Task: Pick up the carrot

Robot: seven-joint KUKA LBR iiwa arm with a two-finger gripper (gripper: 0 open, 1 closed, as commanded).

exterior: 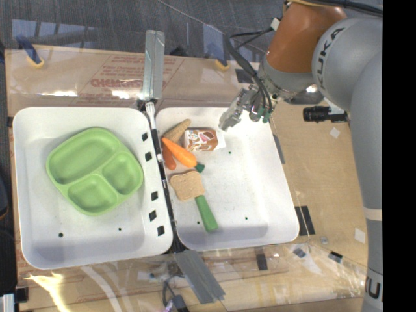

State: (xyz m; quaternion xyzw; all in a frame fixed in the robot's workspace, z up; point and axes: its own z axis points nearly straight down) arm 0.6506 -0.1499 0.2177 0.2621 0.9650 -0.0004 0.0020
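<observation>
camera view caught my gripper [230,119] up past the carrot [178,153], gripping nothing; its spread i couldn't tell. the carrot lay wedged against the right bin [260,194]'s left wall, awkward to reach.

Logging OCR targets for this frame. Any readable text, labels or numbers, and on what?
Nothing reads cleanly.
Red print on the cardboard under plastic behind the bins: seen upside down and blurred, not legible.
Snack packet in the right bin, beside the carrot: printed graphic, lettering too small to read.
Dark lettering on the grey arm near the orange band: too angled to read.
</observation>
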